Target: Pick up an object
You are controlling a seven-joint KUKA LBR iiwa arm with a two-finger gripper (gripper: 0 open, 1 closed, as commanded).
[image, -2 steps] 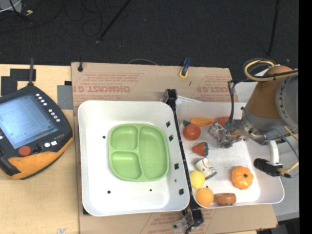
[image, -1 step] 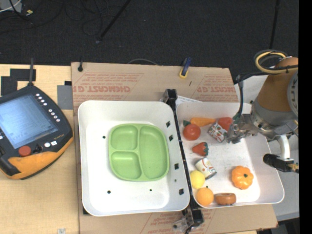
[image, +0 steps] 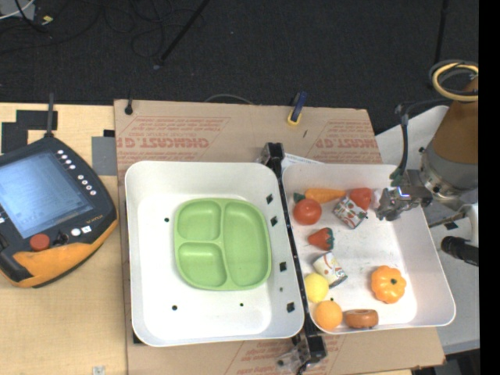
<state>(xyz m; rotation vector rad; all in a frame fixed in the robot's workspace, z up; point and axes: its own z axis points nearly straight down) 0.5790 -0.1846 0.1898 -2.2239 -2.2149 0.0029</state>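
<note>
orange ribbed pumpkin sits near a smooth round tomato.

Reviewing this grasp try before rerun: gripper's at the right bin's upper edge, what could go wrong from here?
1. The gripper sits by a tight cluster: small red round toy, crumpled silver-and-red packet, orange carrot-shaped toy. A descent may shove them rather than catch one.
2. It is near the right white bin's rim, so a finger could strike the wall.
3. The round orange pumpkin toy would likely roll if nudged.
</note>
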